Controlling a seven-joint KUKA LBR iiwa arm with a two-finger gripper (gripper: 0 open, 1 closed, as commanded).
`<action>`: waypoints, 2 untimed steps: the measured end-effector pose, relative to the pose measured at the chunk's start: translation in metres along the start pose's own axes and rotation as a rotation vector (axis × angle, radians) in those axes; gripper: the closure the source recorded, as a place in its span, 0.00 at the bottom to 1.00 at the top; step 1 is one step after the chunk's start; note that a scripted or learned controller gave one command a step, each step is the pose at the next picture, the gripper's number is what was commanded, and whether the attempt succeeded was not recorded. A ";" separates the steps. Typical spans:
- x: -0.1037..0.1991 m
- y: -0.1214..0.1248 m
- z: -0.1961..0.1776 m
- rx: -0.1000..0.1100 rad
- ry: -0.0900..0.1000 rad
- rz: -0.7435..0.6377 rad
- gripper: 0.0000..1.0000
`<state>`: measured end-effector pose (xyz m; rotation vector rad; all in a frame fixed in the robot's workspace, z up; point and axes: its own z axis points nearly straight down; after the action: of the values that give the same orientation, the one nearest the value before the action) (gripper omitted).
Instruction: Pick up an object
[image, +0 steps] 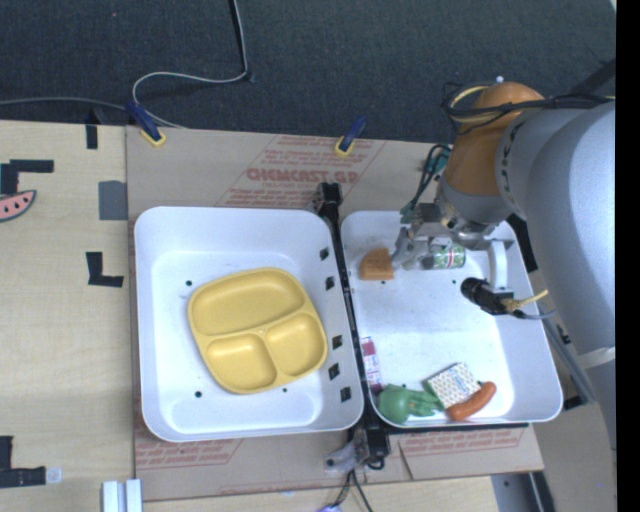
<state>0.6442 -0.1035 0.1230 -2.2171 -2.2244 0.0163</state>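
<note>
In the right bin (440, 330), far end, the hand (412, 250) sits low over the floor, reaching in from the right on the grey arm (565, 190) with its orange band (485, 150). Can't tell if the hand is open or closed, too small and partly hidden by the wrist. Nothing visibly gripped.

Tan block (377, 265) lies just left of the hand, near the bin's left wall, very close to the hand; contact unclear. Small green-and-silver can (447, 259) lies on its side just right of the hand, partly under the wrist.

Near end of the same bin, a cluster:
- green toy (405, 402) at the front wall
- patterned packet (452, 382) just beside it
- orange-red sausage shape (472, 400) touching the packet's near side

A small red-and-white item (369, 360) lies against the left wall, apart from the cluster.

Left bin (165, 260) holds a yellow divided tray (258, 328), three compartments, roughly centred and turned at an angle. Both bins sit side by side on a cardboard sheet (260, 170) on the worktop (60, 300). Two blue-and-yellow clamps (147, 125) grip the sheet's far edge.
</note>
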 end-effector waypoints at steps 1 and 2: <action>0.000 0.000 0.000 0.000 -0.001 0.000 0.00; 0.000 0.000 -0.009 0.001 -0.001 0.000 1.00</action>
<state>0.6441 -0.1034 0.1323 -2.2164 -2.2248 0.0179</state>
